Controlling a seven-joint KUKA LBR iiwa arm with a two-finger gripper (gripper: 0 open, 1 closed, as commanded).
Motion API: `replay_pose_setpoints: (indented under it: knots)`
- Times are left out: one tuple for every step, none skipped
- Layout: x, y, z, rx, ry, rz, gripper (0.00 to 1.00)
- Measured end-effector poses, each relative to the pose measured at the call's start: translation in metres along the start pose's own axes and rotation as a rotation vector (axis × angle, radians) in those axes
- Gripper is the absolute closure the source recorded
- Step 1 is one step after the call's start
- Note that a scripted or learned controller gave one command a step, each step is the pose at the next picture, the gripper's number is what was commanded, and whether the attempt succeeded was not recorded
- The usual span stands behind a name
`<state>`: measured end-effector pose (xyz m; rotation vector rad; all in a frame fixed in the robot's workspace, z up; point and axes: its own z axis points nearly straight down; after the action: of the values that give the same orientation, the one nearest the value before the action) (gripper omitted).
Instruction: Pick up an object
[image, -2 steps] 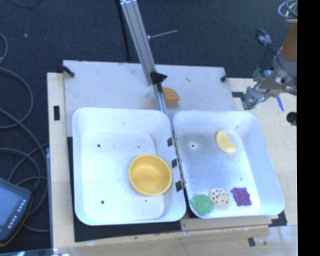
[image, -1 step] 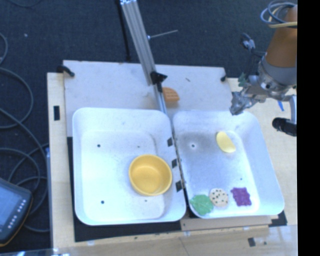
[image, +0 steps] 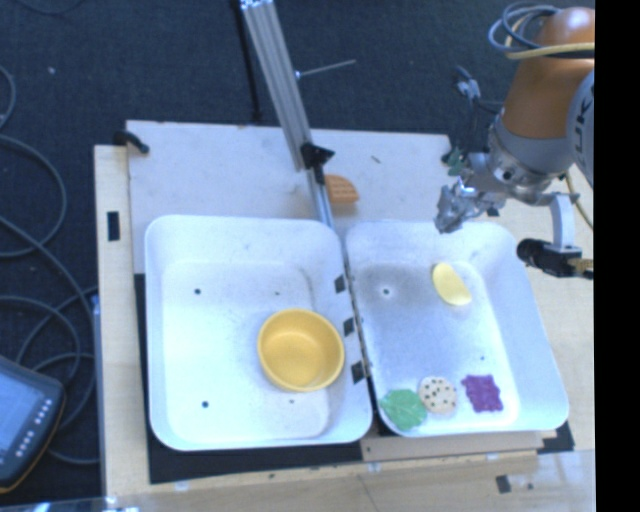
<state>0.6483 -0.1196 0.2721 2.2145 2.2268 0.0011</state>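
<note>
We can't tell the hand's (image: 452, 215) finger state; we drop straight onto the yellow disc (image: 451, 284) just below, centred, then close.

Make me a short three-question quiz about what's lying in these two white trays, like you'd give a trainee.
1. True or false: the yellow bowl sits in the left bin.
2. How many small items lie along the right bin's near edge?
3. Which item lies closest to the gripper: A) purple piece B) yellow oval piece C) green piece?

Key: 1 true. 2 three: green piece, speckled cookie, purple piece. 3 B.
</note>
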Motion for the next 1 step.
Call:
replay_pose_setpoints:
  knots:
    - [0.0566, -0.0149, -0.0045, 0.0, 0.002, -0.002, 1.0]
